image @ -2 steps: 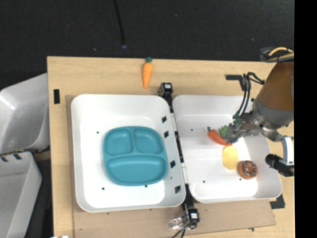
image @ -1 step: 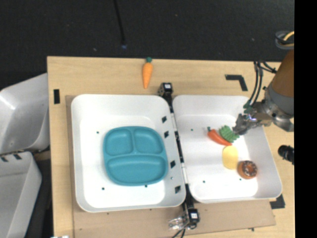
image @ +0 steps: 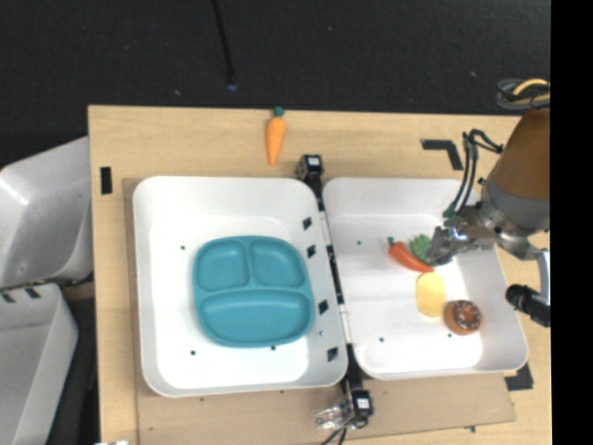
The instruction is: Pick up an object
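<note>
In the right bin [image: 371,341] lie a small red-orange carrot with a green top [image: 409,256], a yellow block [image: 430,296] and a brown frosted doughnut [image: 462,316]. My gripper [image: 442,247] hangs low over the bin, right beside the carrot's green end, its tips touching or nearly touching it. The arm comes in from the right edge with its orange band above the wrist. Nothing shows as lifted off the bin floor.
A blue three-part plate [image: 252,290] lies in the left bin [image: 157,248]. A second, orange carrot [image: 275,138] rests on the wooden bench behind the bins. Small black clips sit along the seam between the bins.
</note>
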Robot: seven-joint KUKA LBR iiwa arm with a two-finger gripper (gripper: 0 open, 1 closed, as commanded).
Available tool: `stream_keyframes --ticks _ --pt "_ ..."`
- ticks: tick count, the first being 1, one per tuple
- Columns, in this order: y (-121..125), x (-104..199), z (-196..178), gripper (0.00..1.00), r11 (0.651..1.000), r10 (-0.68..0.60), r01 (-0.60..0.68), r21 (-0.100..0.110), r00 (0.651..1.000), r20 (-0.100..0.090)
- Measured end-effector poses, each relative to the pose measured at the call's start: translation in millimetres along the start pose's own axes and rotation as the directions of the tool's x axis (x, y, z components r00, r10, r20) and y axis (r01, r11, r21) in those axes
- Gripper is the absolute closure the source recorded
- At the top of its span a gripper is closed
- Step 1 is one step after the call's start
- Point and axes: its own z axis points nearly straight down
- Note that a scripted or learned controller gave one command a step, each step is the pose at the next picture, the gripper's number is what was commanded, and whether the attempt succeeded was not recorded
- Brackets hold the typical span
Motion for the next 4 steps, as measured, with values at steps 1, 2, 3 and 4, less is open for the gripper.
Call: stream_keyframes --ticks 1,2,3,4 --pt "15 56 -15 1.00 1.000 -0.008 0.008 -0.004 1.000 -0.002" --pt "22 108 -11 1.00 1.000 -0.007 0.007 -0.002 1.000 -0.003" --pt "34 158 -29 1.00 1.000 -0.008 0.008 -0.004 1.000 -0.003" --pt "43 200 -29 1.00 1.000 -0.007 0.007 -0.003 1.000 -0.002"
